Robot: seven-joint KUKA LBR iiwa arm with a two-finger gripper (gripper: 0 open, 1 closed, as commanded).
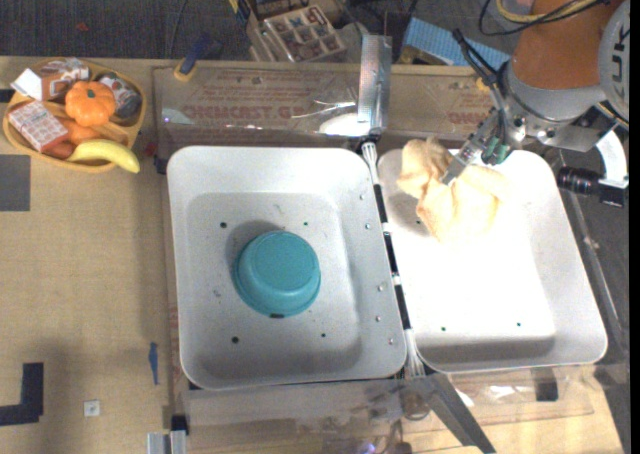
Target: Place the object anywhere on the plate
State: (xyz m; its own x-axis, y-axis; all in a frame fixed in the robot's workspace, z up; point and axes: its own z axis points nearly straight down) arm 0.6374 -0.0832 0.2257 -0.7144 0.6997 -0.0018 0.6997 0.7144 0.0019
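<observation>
On the counter [90,282] two shallow white bins sit side by side. In the left bin [200,182] a teal plate [278,272] lies a little left of the middle, looking like an upturned dish, with nothing resting on it. The right bin [520,312] has a crumpled pale yellow cloth [445,197] bunched in its far left corner, near the wall that divides the two bins.

The grey arm [560,52], with its orange band, comes in from the upper right and slants down toward that cloth. Its jaws [462,168] are down at the top of the heap, touching or nearly touching the fabric. From here I cannot tell whether they are wide, narrow, or pinching the cloth, since the tips blend into the folds.

Cloth and plate are well apart, each in its own bin.

Off at the far left of the counter sits a basket [20,127] with a small pumpkin [90,102], a banana [105,154] and some little boxes.
</observation>
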